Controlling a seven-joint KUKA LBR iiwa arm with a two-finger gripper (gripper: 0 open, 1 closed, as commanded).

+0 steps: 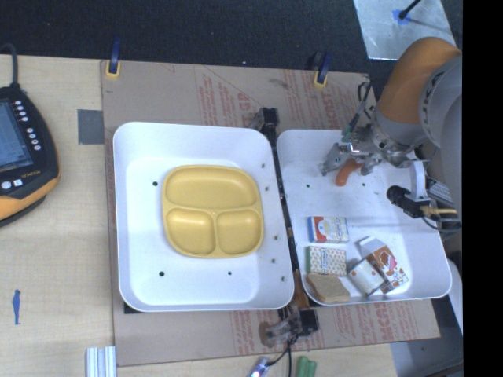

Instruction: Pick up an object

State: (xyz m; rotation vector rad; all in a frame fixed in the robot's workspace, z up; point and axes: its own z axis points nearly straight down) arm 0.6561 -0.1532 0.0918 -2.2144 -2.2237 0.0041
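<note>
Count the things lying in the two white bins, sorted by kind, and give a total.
Yellow divided plate, left bin: 1
Small printed packets, right bin: 3
Brown slab like bread, right bin: 1
Small grey piece, kind unclear: 1
Orange thing at the gripper: 1
Total: 7

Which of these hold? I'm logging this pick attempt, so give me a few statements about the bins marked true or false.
1. The yellow tray lies in the left bin. True.
2. The pincer is over the left bin. False: it is over the right bin.
3. An orange thing sits at the pincer. True.
4. The packets lie at the right bin's far end. False: they lie at its near end.
</note>
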